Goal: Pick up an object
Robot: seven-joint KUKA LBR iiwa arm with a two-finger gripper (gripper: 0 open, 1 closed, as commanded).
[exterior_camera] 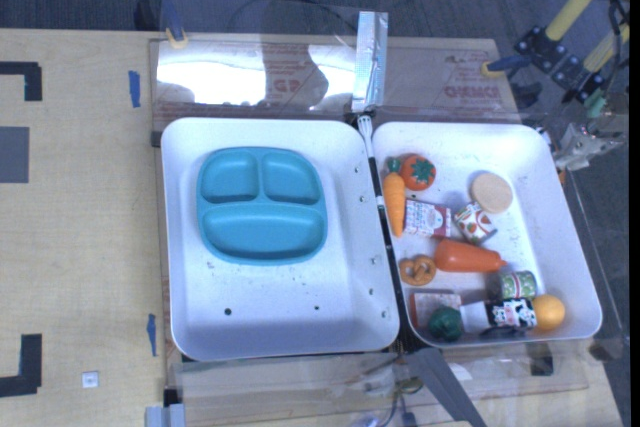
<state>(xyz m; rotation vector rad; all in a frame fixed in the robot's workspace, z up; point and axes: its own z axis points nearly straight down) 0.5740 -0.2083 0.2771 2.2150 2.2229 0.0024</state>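
Inspecting two white bins sitting side by side on the tabletop [70,215]. Left bin [190,315] carrying a blue divided plate [262,205] toward its 11 o'clock. Right bin [570,245] holding every pickable candidate, crowded together.

Noting in the right bin: toy carrot [394,200] lying along the 9 o'clock wall, toy tomato [417,172] just beside it at 11 o'clock, round tan disc [491,192] sitting apart toward 1 o'clock. Orange-red toy vegetable [466,257] lying flat near the centre, with a toy pretzel [416,269] at its 9 o'clock end. Green can [517,285], cow-patterned bottle [512,315] and orange ball [548,312] bunching at 5 o'clock; dark green toy [444,321] resting at 7 o'clock.

Judging all as light, hollow, stiff plastic: smooth, likely slippery, hardly fragile, prone to rolling or squirting out under a pinch. Recommending the orange-red toy vegetable as the target: long body, some free space on both long sides. Advising a grip across its narrow width at mid-length, closing along the 12-to-6 line. Rating the 5 o'clock cluster as poor for access, neighbours touching.

Tool state: being unable to tell from this view.
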